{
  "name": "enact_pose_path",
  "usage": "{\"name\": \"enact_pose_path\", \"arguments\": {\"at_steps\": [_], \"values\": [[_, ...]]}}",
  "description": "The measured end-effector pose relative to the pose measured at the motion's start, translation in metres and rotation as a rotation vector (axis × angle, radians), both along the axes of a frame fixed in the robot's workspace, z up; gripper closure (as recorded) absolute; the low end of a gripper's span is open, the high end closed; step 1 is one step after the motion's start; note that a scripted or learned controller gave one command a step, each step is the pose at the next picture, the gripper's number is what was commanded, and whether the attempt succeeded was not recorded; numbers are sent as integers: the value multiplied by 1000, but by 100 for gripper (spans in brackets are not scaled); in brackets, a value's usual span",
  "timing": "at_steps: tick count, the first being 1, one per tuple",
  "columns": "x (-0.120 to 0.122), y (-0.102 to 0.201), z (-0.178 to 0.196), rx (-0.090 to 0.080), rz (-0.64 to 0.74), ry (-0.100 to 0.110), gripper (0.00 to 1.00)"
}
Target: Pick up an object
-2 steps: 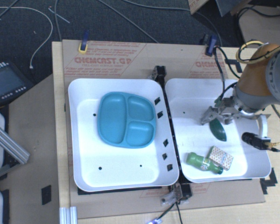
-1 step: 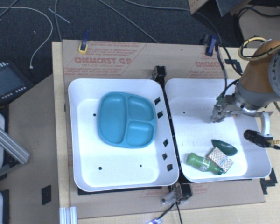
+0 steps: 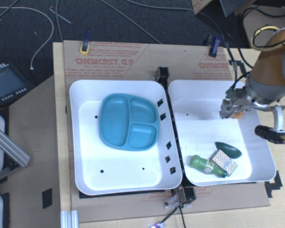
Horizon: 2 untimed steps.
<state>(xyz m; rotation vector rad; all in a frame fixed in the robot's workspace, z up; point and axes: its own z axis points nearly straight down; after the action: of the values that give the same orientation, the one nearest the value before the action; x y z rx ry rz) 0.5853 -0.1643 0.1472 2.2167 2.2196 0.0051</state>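
While the arm is reaching in from the right, its gripper is hanging over the far part of the right bin. Nothing is sitting between its tips, so it is not carrying anything. From up here, I cannot tell if it is spread wide or pinched together.

All the small things are lying in the near part of that same bin, well apart from the gripper. They are sitting closer to us than the gripper is. A dark green leaf-shaped thing is lying almost straight toward us from the gripper. Its long side is running left to right, with a slight tilt. Just beside it, a little checkered packet is lying tipped on a corner. It is touching a green bottle, which is lying on its side. The bottle's long side is also running left to right, and its cap end is pointing left.

The left bin is holding a blue tray with three sections. That tray is lying well apart from the gripper, across the wall between the bins.

I think the leaf-shaped thing is the nearest pick. The gripper would need to come toward us and then go down.
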Motion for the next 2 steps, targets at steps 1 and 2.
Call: {"name": "enact_pose_path", "arguments": {"at_steps": [1,2], "values": [[0,0,43,0,0,2,100],[2,0,98,-1,0,-2,100]]}}
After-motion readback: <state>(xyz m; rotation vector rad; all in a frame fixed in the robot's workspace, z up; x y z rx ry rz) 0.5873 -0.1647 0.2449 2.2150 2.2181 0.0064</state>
